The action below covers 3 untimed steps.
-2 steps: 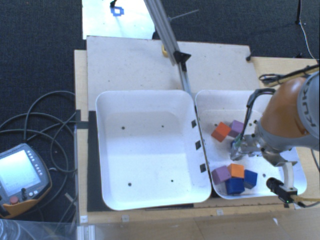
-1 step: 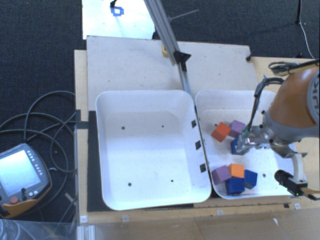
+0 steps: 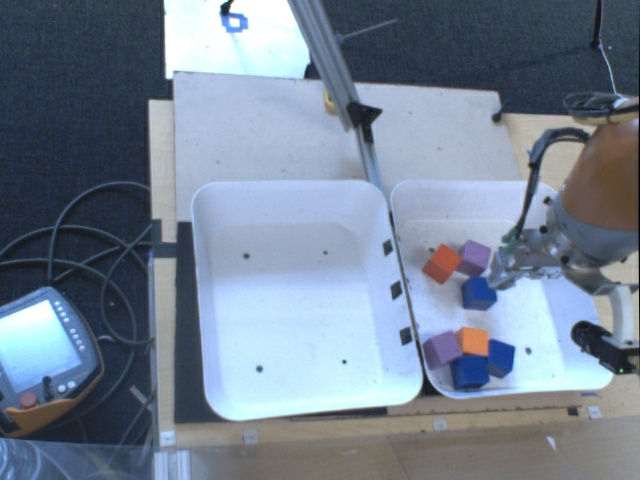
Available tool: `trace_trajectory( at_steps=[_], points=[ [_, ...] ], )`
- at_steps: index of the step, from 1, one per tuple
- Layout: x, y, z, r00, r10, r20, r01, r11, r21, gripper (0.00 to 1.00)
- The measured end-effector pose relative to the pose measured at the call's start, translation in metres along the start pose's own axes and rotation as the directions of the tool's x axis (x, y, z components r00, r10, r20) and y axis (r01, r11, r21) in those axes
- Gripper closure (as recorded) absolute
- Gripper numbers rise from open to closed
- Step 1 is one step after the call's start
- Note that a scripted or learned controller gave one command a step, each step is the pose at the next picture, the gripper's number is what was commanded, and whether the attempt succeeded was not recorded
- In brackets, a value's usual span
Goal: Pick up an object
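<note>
Fingers of the gripper (image 3: 503, 269) hang low in the right bin (image 3: 560, 353), and whether they stand apart or together cannot be told from this slanted view; nothing shows between them. Their tip sits just beside the upper edge of a blue cube (image 3: 478, 293), which lies slightly below and to the left of them in the camera view. That cube is the nearest thing, so I judge it the likely target: a short drop and a small shift left would bring the fingers over it. It is a cube, so no long axis governs the approach, but its faces sit turned a little off the bin's walls, so the wrist may need to be squared to them.

Going down in size: the tabletop (image 3: 300, 128) carries 2 white bins side by side. The left bin (image 3: 300, 398) has only small dark marks on its floor. The right bin holds 7 small blocks in 2 groups. Near the fingers lie 3: an orange cube (image 3: 441, 263), a purple cube (image 3: 474, 257) touching it, and the blue cube just below them. By the front wall huddle 4: a purple block (image 3: 441, 349), an orange block (image 3: 474, 341), a blue block (image 3: 469, 371) and a darker blue block (image 3: 500, 357), packed touching, which would make them harder to grip cleanly
</note>
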<state>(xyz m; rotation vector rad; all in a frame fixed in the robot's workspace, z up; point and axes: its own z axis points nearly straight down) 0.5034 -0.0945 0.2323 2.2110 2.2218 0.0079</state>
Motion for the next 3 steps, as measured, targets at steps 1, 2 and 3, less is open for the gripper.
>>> trace_trajectory(
  at_steps=[1, 2, 3],
  points=[
    [0.051, 0.014, 0.010, 1.000, -0.005, -0.003, 0.005, 1.000, 0.007, 1.00],
    [0.100, 0.041, 0.003, 1.000, -0.007, -0.003, 0.007, 1.000, 0.004, 1.00],
    [0.151, 0.058, -0.008, 1.000, -0.006, -0.004, 0.006, 1.000, 0.004, 1.00]
  ],
)
